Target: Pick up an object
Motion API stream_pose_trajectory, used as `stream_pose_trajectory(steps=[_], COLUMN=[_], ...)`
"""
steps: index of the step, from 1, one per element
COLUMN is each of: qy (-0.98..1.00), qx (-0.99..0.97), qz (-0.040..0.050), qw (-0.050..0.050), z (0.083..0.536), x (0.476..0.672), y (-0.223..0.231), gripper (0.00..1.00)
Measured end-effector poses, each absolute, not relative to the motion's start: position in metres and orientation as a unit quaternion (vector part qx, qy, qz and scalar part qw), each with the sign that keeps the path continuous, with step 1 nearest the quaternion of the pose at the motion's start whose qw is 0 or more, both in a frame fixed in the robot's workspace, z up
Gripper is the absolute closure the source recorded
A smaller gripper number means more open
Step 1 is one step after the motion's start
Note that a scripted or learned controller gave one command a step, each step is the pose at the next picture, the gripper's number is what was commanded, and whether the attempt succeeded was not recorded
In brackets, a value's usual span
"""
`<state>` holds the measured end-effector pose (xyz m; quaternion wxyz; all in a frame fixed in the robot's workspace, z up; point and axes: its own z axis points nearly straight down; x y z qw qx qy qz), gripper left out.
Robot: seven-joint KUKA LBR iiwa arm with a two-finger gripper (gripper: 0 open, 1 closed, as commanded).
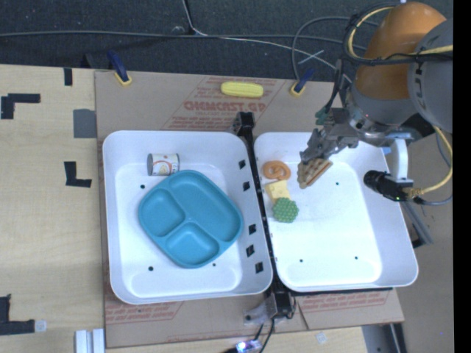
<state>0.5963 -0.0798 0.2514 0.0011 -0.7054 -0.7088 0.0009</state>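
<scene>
A grey robot arm with an orange band (394, 50) reaches in from the upper right of the frame over the right-hand white bin (368, 271), its gripper (318, 155) low over that bin's upper left area. A tan, wedge-shaped object (315, 172) with darker stripes sits at the gripper's tip, tilted, its upper end running up under the fingers; whether it is clamped between them or merely lying against them on the bin floor cannot be told from this angle, nor can how wide the tool stands. Just left of the wedge, near the bin's left wall, lie three small items in a loose column: a brown pretzel-shaped piece (276, 170) at the top, a pale yellow block (277, 190) touching or nearly touching it below, and a green, bumpy, ball-like item (285, 210) lowest. The left-hand white bin (118, 271) holds a blue divided plate (190, 218) with three compartments at its centre, and a small can (163, 165) lying on its side near the plate's upper left edge. Both bins rest on a brown cardboard sheet (184, 101), where a yellow oblong object (241, 89) lies above the bins near the top centre. Cables (235, 39) trail across the dark surface at the top of the frame.
</scene>
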Motion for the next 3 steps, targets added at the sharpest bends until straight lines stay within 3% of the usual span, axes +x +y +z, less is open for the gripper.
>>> stream_pose_trajectory(steps=[2, 3], qy=[-0.709, -0.709], qx=[-0.705, -0.705], qz=[0.0004, 0.0011], qw=[0.001, 0.001], z=[0.238, 0.223], x=[0.584, 0.590], y=[0.024, 0.073], gripper=[1.00, 1.00])
